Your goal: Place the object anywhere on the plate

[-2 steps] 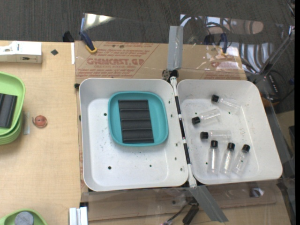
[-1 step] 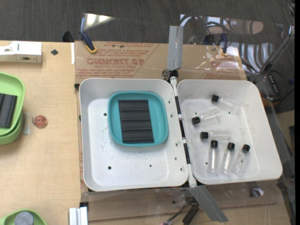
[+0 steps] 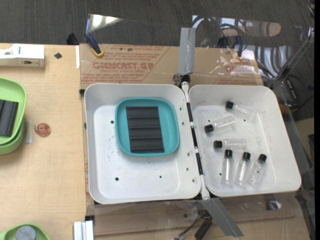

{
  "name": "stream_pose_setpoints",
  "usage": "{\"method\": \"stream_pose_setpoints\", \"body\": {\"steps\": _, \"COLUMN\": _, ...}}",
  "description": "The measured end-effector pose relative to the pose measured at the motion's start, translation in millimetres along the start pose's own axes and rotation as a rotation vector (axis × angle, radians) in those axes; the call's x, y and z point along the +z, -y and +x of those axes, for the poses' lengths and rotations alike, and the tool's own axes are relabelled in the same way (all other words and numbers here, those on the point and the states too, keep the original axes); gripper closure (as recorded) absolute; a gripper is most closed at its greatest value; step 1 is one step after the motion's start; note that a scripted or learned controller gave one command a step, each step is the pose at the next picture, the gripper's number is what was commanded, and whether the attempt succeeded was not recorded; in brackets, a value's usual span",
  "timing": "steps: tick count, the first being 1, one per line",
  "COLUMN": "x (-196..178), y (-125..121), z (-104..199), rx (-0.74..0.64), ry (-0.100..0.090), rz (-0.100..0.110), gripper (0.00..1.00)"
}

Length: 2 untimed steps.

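A teal square plate [image 3: 148, 126] with a dark ribbed insert lies in the left white bin [image 3: 139, 179], toward its upper middle. Several clear vials with black caps lie in the right white bin [image 3: 280, 179]. One vial [image 3: 239, 108] lies near the top, another vial [image 3: 219, 124] below it at the left, and a third vial [image 3: 228, 165] stands in a row with others along the bottom.
A green tray [image 3: 11, 116] sits at the left edge of the wooden bench, with a small red disc [image 3: 43, 129] beside it. A cardboard sheet [image 3: 130, 61] lies behind the bins. A white box [image 3: 21, 55] rests at the top left.
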<state>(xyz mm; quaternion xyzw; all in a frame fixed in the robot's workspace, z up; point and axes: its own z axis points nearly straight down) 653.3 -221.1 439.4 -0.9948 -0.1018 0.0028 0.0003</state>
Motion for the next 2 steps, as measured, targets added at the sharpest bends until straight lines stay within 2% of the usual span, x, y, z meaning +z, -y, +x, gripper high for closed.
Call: {"method": "stream_pose_setpoints", "body": {"steps": 2, "x": 0.2, "y": 0.0, "z": -1.2, "rx": 0.002, "ry": 0.0, "rz": 0.0, "gripper": 0.0}}
